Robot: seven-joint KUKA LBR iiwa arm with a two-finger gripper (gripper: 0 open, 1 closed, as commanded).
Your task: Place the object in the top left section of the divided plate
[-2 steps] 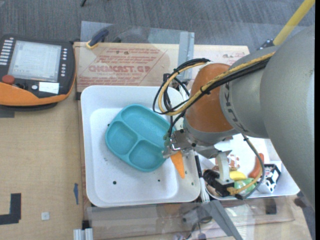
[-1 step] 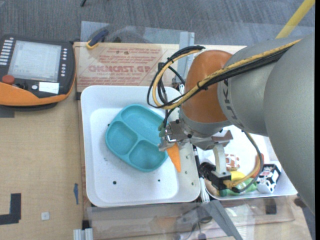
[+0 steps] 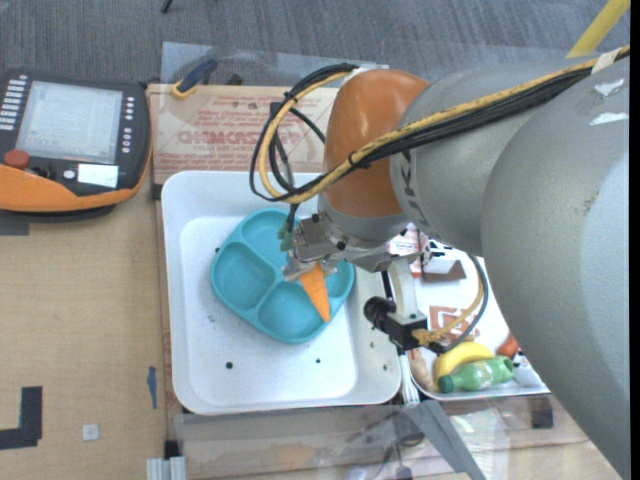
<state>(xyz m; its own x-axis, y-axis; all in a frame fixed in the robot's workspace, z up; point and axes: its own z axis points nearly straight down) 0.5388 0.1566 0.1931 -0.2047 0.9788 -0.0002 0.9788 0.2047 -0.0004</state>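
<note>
Your tool (image 3: pixel 305 260) hangs over the blue divided plate (image 3: pixel 240 273) in the left bin (image 3: pixel 190 368); you cannot tell how its jaws stand. The orange carrot (image 3: pixel 316 292) lies on the plate's right side, just below the tool.

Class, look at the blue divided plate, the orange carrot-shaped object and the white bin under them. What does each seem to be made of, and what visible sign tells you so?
Divided plate: probably moulded plastic, with an even turquoise colour, rounded ridges and a soft sheen.
Carrot-shaped object: likely plastic or rubber toy food, uniformly orange and smooth; the material stays uncertain.
White bin: seemingly thin plastic, with a smooth matte white surface and rounded rim.
</note>
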